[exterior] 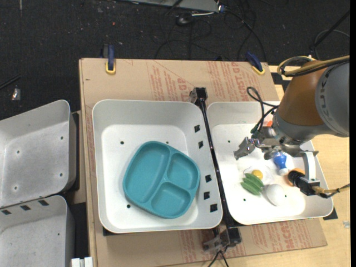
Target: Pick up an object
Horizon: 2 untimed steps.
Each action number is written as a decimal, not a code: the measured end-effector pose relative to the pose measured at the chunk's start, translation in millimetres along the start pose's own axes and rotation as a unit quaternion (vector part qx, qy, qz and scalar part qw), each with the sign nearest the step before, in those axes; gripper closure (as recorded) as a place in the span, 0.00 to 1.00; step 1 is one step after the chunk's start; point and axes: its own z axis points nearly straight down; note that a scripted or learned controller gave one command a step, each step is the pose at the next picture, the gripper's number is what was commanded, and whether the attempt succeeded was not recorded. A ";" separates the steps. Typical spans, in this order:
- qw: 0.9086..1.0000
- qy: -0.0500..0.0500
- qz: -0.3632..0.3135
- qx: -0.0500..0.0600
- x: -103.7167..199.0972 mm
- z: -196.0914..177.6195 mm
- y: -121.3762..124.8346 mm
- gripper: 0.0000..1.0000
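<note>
Gripper (pixel 266 149) hangs over the right white bin (pixel 233 204), its finger spread untellable, presumably lining up on the green vegetable-shaped toy (pixel 252 184) near the front edge.

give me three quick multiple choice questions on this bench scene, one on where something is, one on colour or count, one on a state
1. Where does the teal divided plate lie?
A. in the left bin
B. in the right bin
C. on the floor

2. What colour is the egg-shaped object near the right bin's front edge?
A. red
B. white
C. black

3. How does the plate sit?
A. upside down
B. standing on its edge
C. flat, compartments facing up

Answers:
1. A, the plate rests on the floor of the left bin.
2. B, it is white, lying just right of the green object.
3. C, its three compartments are open to the camera.

The arm's tool is over the right bin, above the small objects.
</note>
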 end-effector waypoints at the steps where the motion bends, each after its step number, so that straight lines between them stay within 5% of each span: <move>1: 1.000 0.000 0.000 -0.001 0.5 34.8 -0.2 0.00; 2: 1.000 0.000 0.000 -0.003 0.6 22.9 0.6 1.00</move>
